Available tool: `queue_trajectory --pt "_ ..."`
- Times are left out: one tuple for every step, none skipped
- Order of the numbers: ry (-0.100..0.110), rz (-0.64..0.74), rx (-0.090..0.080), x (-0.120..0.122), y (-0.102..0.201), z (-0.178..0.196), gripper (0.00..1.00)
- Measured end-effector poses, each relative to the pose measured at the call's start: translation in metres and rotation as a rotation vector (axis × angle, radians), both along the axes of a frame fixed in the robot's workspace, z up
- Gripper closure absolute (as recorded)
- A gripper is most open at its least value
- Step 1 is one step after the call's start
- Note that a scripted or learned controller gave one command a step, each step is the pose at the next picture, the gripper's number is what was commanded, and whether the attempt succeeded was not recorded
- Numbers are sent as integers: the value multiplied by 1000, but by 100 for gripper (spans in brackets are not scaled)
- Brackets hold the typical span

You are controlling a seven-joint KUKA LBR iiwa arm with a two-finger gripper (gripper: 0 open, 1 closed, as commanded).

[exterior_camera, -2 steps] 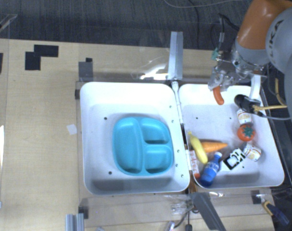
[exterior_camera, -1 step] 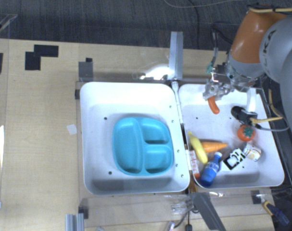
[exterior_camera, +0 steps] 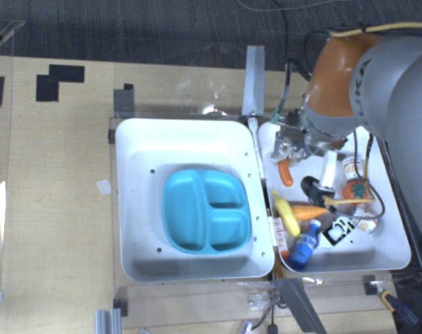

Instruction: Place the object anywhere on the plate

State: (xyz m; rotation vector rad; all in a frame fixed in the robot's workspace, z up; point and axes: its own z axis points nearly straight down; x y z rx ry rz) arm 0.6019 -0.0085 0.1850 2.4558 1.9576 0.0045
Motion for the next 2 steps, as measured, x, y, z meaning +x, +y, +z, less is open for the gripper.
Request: queue_trajectory --pt "0 302 -1 -33 54 0 100" --pt "-1 301 -1 -33 54 0 0"
